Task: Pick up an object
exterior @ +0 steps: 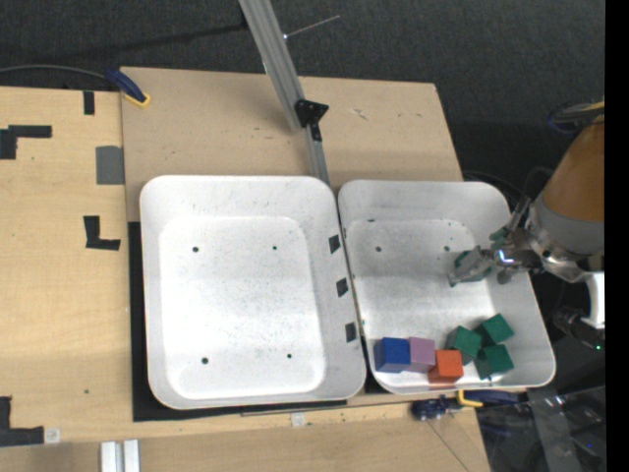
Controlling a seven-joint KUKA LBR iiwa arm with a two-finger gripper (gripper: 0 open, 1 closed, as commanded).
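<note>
Hovering my end effector over the right bin, jaw state unreadable; the green blocks lie toward the near-right corner.

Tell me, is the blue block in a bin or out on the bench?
In: the blue block lies inside the right bin, near its front edge.

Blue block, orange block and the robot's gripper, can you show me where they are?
Blue block [393, 352]: camera view, on its top face.
Orange block [448, 365]: camera view, on its top face.
Gripper [464, 267]: camera view, at the tips of its fingers, over the right bin.
</note>
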